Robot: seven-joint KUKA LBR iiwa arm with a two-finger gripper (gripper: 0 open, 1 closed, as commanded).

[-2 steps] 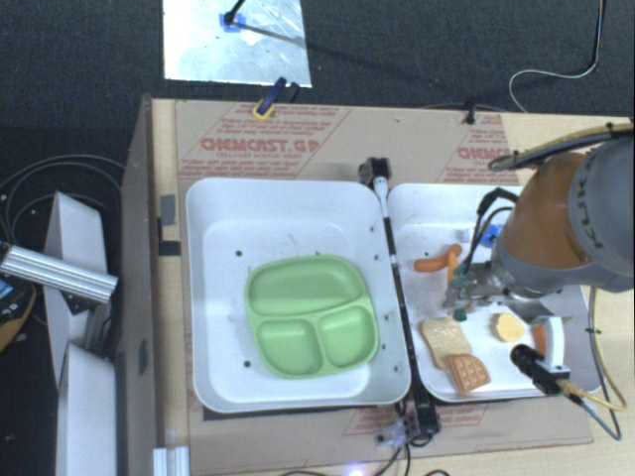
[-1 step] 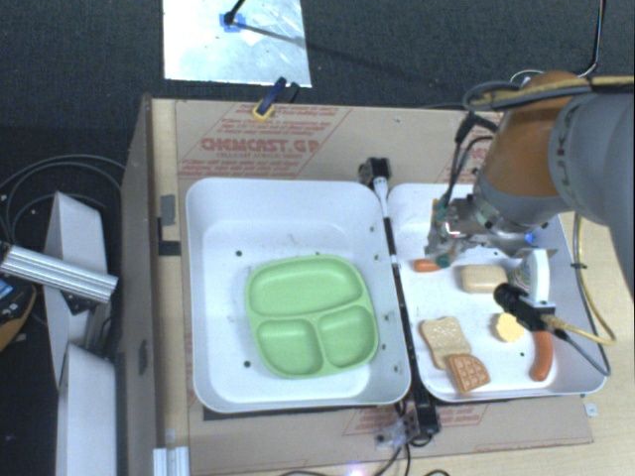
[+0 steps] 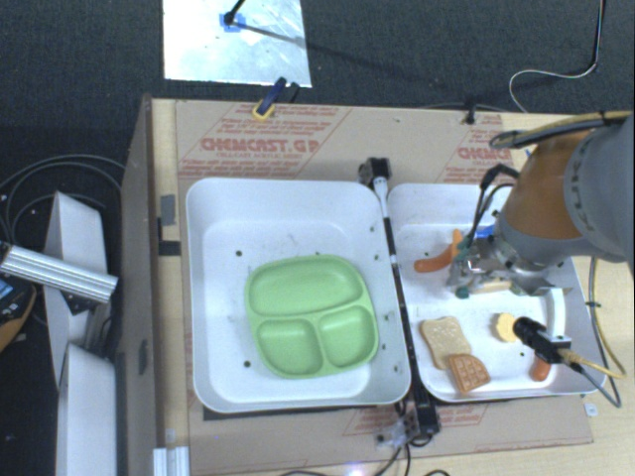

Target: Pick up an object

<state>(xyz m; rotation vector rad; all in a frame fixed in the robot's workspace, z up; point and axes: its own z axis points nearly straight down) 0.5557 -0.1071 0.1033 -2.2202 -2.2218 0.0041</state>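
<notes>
My gripper [image 3: 463,278] is low in the right bin [image 3: 429,206], near its middle, with the grey arm and its orange band reaching in from the right. An orange carrot-shaped piece [image 3: 433,263] lies just left of the gripper, close to it; whether they touch I cannot tell. In front of the gripper lie a pale bread slice [image 3: 445,335] and a brown cracker [image 3: 467,370]. A yellow round piece [image 3: 507,326] sits to the right of the bread. A small orange-red piece [image 3: 539,370] lies by the bin's front right corner.
The left bin [image 3: 223,216] holds a green divided plate [image 3: 311,314]. A black rail with clips [image 3: 389,246] runs between the two bins. Brown cardboard [image 3: 298,137] lies under both bins. Cables and a metal bar [image 3: 60,271] lie off the bench to the left.
</notes>
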